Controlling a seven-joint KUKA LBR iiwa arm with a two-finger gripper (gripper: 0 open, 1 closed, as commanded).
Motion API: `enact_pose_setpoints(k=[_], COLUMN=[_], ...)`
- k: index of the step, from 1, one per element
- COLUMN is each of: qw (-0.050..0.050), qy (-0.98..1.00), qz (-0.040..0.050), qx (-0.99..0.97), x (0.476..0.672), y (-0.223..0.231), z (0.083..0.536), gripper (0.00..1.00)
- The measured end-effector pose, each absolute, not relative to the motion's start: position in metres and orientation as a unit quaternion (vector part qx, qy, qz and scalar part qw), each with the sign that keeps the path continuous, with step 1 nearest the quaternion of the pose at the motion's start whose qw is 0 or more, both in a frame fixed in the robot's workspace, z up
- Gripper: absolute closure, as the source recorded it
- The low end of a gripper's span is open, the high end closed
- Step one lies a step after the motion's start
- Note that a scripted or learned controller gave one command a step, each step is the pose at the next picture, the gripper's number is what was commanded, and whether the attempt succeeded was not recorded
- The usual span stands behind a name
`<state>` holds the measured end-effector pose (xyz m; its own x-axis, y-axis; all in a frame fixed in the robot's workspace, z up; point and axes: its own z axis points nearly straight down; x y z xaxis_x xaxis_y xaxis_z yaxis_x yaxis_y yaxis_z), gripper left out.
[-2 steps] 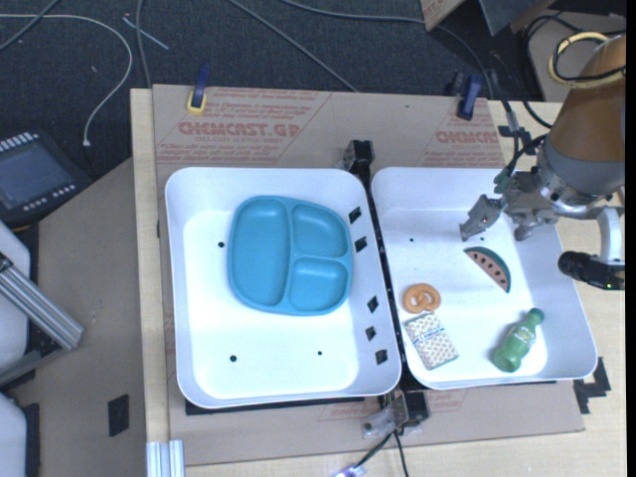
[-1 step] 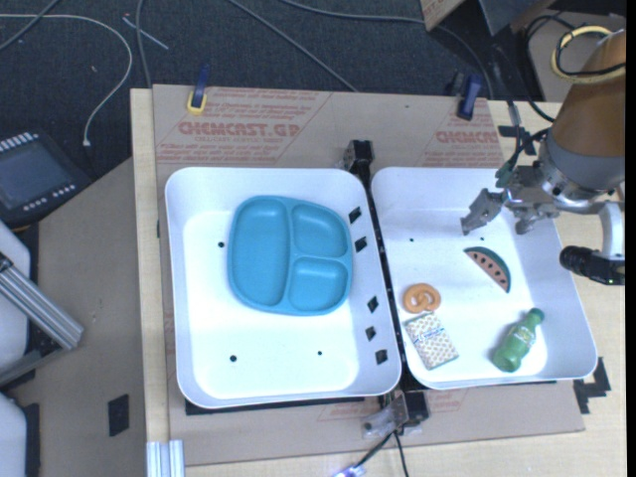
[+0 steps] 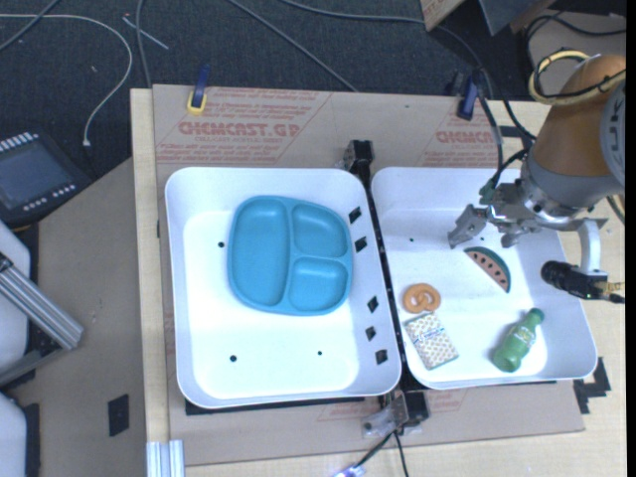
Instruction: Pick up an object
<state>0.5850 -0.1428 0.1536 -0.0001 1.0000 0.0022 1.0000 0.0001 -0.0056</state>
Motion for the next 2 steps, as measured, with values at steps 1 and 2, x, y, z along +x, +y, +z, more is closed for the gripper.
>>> enact_pose_setpoints(k=[1,2], qw=[-0.003,0.001], qy=[-0.707,-0.707], qz=[-0.0012,0.0002], qx=[-0.707,-0.707], x=[0.5891,0.5894], y=[-0.1462,-0.1457], z=[0.0946,0.0847], gripper=[0.00,0.00])
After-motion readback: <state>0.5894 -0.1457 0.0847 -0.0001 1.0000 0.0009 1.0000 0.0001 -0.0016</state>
